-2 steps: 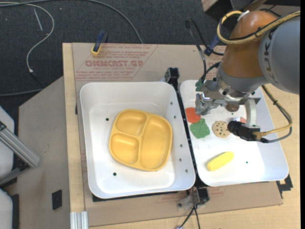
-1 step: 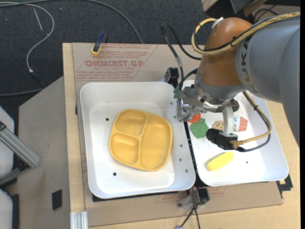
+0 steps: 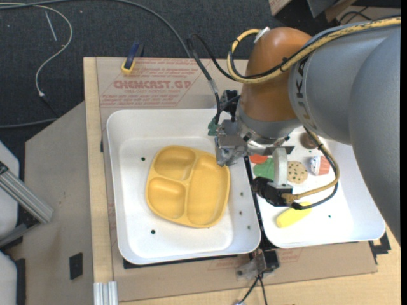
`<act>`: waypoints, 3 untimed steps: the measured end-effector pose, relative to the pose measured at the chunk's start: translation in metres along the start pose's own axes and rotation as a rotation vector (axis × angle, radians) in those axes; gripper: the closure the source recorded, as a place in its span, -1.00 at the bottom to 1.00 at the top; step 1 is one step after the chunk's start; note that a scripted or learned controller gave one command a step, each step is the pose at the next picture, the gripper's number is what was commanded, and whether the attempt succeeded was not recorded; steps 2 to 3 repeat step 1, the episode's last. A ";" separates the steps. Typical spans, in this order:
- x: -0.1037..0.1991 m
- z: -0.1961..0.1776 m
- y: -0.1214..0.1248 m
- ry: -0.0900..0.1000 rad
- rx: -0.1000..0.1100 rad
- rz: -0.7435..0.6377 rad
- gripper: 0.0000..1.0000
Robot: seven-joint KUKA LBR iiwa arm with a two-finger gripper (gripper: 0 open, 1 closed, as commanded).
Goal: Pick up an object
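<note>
A yellow divided plate [image 3: 187, 186] lies in the left white bin [image 3: 121, 151]. My gripper [image 3: 225, 150] hangs low over the plate's upper right rim, close to the wall between the two bins. The right bin [image 3: 346, 211] holds a yellow piece [image 3: 292, 217], a speckled cookie [image 3: 296, 171], a green item [image 3: 280, 168], a red-orange item [image 3: 259, 159] and a small white and orange object [image 3: 318, 165]. The grey arm and its orange band [image 3: 273, 75] cover the upper part of the right bin.
A cardboard sheet [image 3: 152, 81] lies under the bins, with a small blue and yellow clip [image 3: 132, 56] at its far edge. Cables [image 3: 305, 196] loop from the wrist over the right bin. Dark floor with a white cord [image 3: 44, 56] lies at the far left.
</note>
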State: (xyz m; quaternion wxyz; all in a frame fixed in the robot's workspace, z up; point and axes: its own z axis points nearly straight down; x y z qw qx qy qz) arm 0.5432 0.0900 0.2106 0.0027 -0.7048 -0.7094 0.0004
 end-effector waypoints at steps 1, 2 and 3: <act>-0.003 0.000 0.001 -0.002 -0.001 0.005 -1.00; -0.003 0.000 0.001 -0.002 -0.001 0.005 -1.00; -0.003 0.000 0.001 -0.002 -0.001 0.005 -1.00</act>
